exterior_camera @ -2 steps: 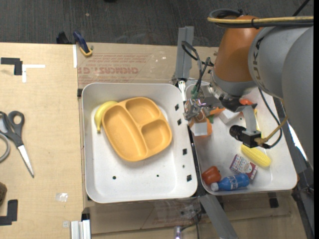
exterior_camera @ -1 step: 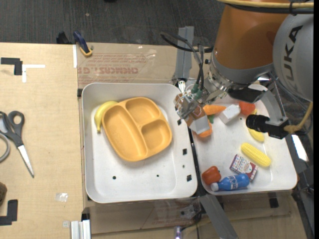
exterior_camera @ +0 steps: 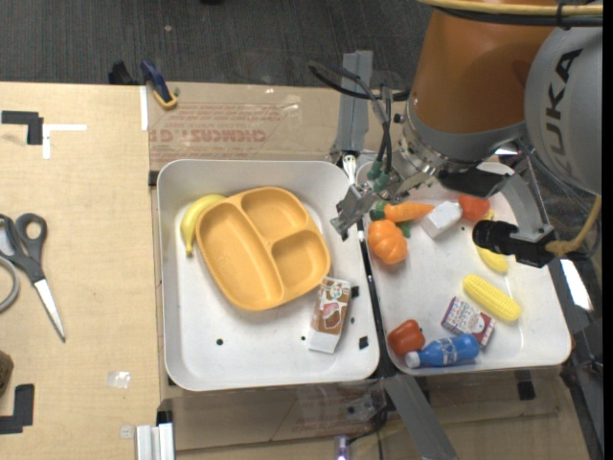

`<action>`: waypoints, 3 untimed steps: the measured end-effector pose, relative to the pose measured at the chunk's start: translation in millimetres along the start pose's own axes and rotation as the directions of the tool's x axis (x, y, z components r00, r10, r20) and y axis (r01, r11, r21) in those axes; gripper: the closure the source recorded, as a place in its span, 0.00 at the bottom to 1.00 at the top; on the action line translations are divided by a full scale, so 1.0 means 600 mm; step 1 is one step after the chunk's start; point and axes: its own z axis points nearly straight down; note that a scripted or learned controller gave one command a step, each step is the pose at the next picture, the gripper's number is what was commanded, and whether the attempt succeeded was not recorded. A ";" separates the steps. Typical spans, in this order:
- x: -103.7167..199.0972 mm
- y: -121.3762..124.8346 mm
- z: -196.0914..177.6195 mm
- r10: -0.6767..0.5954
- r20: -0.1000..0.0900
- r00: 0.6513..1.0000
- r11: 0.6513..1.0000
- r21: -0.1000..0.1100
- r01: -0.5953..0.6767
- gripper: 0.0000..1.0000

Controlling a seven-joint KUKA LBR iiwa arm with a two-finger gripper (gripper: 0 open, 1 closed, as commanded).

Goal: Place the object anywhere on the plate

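1. Nearest the camera, the right bin (exterior_camera: 551,348) contains a blue bottle (exterior_camera: 444,352) lying on its side, touching a red toy pepper (exterior_camera: 405,335) and a small pink carton (exterior_camera: 468,319).
2. The left bin (exterior_camera: 192,353) contains a small snack carton (exterior_camera: 331,312) lying near its right wall, just beside the plate.
3. The plate (exterior_camera: 261,245), a yellow-orange divided type with three compartments, lies tilted in the left bin. A banana (exterior_camera: 197,218) lies against its left rim.
4. Mid right bin: a corn cob (exterior_camera: 491,297), an orange toy pumpkin (exterior_camera: 387,241), a carrot (exterior_camera: 413,212) and a white block (exterior_camera: 442,218).
5. The gripper (exterior_camera: 356,209) hangs over the divide between the bins, just left of the pumpkin. Whether the jaws are apart or together cannot be determined.
6. On the worktop (exterior_camera: 77,286), well left of the bins, lie scissors (exterior_camera: 34,266).
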 end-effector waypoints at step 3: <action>-0.126 -0.058 0.040 -0.252 0.001 0.968 0.968 -0.004 0.252 1.00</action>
